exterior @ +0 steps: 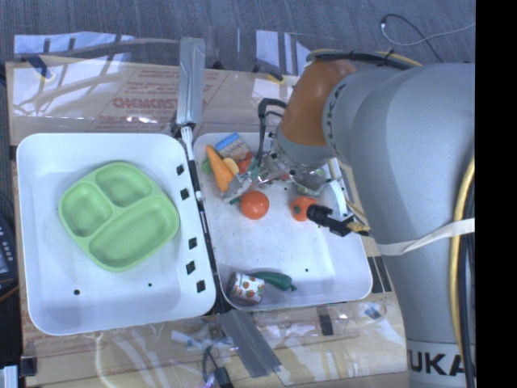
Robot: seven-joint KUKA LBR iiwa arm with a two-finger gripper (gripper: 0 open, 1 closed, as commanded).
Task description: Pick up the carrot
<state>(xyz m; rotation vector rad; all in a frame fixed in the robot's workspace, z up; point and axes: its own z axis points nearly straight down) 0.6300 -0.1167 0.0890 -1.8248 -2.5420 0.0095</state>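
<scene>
Carrot (216, 168) in right bin, just left of gripper (260, 170); grip perhaps unclear

1. Two white bins: left bin (32, 217), right bin (339, 277).
2. One green divided plate (119, 214).
3. One carrot (216, 168).
4. One tomato (254, 205).
5. One patterned cup (247, 288).
</scene>
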